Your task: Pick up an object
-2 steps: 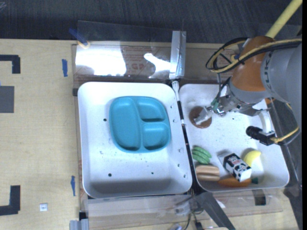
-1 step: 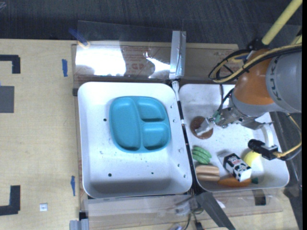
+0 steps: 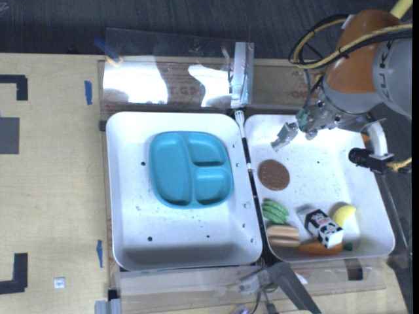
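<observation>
Gripper (image 3: 286,136): finger state cannot be told.
Below gripper: brown disc (image 3: 273,174), green pod (image 3: 275,210), dice-like cube (image 3: 320,222), yellow fruit (image 3: 344,215).
Writing: none legible.

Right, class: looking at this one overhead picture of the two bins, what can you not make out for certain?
- Gripper, camera view: small and washed out by glare on the right bin; open or shut cannot be told.
- Carrot, camera view: partly hidden under the black-and-white toy.
- Arm, camera view: cut off by the right edge.
- Small specks in the left bin: too small to identify.
</observation>
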You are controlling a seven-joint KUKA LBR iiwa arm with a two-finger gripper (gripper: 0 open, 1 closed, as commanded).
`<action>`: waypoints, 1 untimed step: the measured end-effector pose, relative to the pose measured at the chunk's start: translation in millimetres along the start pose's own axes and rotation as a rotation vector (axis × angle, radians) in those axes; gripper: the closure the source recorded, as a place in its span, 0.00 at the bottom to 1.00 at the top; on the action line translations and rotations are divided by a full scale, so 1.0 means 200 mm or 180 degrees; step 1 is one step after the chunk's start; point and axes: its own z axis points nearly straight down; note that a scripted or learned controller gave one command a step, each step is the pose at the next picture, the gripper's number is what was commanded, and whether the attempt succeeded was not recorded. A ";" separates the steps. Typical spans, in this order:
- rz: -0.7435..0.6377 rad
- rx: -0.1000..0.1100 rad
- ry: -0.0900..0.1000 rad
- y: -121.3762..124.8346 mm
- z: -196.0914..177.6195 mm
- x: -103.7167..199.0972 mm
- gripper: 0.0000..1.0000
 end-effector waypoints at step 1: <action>-0.0082 -0.0009 -0.0004 -0.15 0.45 -0.05 0.00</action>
